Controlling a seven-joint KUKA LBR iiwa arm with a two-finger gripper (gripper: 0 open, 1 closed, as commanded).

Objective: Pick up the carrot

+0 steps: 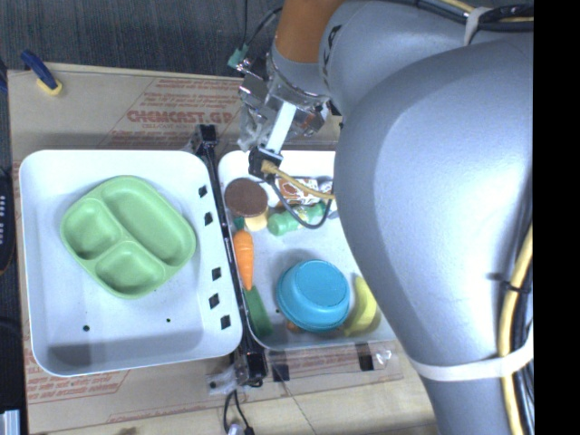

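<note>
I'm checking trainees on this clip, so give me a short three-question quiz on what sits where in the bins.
1. Which bin holds the carrot? A) left B) right
2. True or false: the blue bowl shares a bin with the carrot.
3. Fill in: the green divided plate lies in the ____ bin.
Key: 1 B; 2 true; 3 left.

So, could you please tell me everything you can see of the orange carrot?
The small orange toy carrot looks smooth, like plastic. It lies flat in the right white bin, lengthwise along its left wall, just below a brown round disc and left of the blue bowl. A dark green piece meets its lower end; whether that belongs to it is unclear.
</note>
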